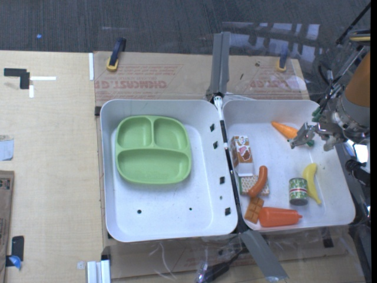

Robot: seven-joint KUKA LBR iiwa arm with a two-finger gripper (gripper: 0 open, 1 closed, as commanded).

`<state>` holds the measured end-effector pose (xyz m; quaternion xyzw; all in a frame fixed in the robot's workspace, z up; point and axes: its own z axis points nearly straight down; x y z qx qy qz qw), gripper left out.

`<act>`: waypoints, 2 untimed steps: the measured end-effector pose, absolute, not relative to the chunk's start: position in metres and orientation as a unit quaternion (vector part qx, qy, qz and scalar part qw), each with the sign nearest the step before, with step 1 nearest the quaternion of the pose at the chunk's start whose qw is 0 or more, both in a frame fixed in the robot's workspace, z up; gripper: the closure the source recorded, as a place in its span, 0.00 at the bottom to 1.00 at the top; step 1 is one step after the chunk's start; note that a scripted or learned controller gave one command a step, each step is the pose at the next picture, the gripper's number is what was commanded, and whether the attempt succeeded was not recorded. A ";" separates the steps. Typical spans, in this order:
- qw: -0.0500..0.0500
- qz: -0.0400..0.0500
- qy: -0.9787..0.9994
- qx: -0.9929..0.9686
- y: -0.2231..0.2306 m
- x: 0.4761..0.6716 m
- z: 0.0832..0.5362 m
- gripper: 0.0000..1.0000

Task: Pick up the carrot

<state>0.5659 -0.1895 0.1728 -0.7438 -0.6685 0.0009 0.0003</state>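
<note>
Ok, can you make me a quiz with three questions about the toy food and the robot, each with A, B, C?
1. Where is the green plate?
A. left bin
B. right bin
C. on the cardboard

2. What colour is the banana?
A. red
B. yellow
C. blue

3. Where is the gripper?
A. over the green plate
B. beside the small carrot, at its right end
C. outside both bins

Answers: 1 A, it lies in the left bin. 2 B, it shows yellow. 3 B, it hangs next to the carrot in the right bin.
</note>
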 end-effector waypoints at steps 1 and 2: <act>0.002 -0.001 -0.694 -0.720 -0.205 0.625 0.091 0.00; 0.002 0.002 -0.695 -0.719 -0.208 0.624 0.100 1.00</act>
